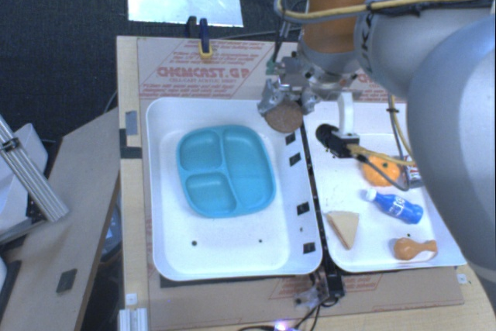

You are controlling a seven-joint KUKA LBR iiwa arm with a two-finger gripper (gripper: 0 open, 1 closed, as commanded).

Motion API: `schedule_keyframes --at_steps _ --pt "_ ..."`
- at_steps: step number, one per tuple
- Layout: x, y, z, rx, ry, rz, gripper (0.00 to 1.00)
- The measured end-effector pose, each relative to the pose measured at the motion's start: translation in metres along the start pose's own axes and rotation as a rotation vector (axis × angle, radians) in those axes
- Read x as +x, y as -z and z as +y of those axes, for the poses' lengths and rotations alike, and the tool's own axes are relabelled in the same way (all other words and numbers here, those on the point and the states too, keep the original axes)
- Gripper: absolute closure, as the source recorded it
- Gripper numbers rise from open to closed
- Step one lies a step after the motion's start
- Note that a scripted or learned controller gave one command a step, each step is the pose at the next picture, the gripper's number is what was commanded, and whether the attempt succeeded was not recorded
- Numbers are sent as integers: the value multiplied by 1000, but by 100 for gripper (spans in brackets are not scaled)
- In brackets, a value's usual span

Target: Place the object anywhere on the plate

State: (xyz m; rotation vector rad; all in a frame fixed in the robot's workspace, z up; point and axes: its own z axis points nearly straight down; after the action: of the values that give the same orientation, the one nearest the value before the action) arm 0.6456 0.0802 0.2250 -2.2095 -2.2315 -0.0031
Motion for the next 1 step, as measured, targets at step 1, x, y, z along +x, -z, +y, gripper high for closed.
schedule_keyframes --at_steps 1 --pt "55 -9 17 -2 0 0 100"
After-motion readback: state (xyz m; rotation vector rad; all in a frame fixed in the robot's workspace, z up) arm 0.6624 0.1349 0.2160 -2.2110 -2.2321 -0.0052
